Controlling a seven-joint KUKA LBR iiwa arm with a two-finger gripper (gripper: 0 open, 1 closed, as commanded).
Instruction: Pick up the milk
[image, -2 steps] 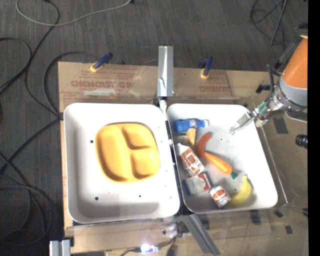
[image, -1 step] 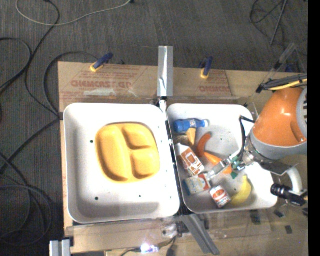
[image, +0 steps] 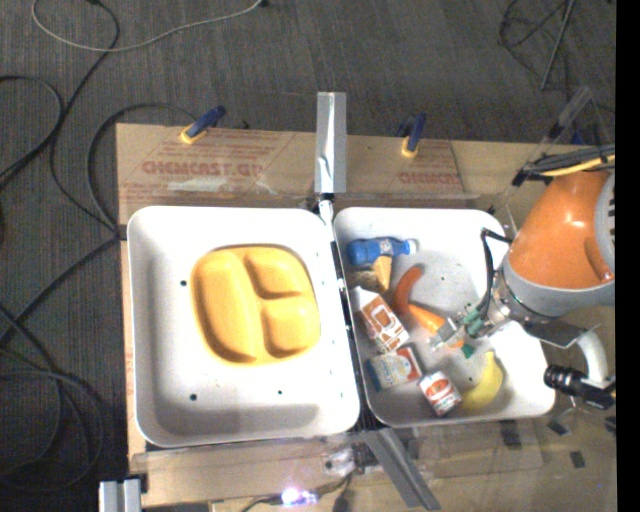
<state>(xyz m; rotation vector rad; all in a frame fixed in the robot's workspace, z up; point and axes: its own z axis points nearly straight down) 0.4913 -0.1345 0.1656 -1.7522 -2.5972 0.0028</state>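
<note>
The gripper (image: 466, 328) hangs low inside the right bin (image: 440, 222), just above the banana (image: 484, 381), but I cannot tell its state from this view. The milk carton (image: 393, 369) lies to its left and a little lower, between the orange-white box (image: 383, 322) and the small can (image: 439, 392). Far to the left, the yellow tray (image: 258, 303) sits in the left bin (image: 160, 300).

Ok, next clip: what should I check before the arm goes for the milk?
1. Milk found: cannot tell; the blue-white carton in the right bin seems likeliest, label unreadable.
2. Gripper over that carton: not ok, it is to its right, near the banana.
3. Carton free of neighbours: not ok, the orange carton and can crowd it.
4. Carton lifted: not ok, it lies in the bin.
</note>
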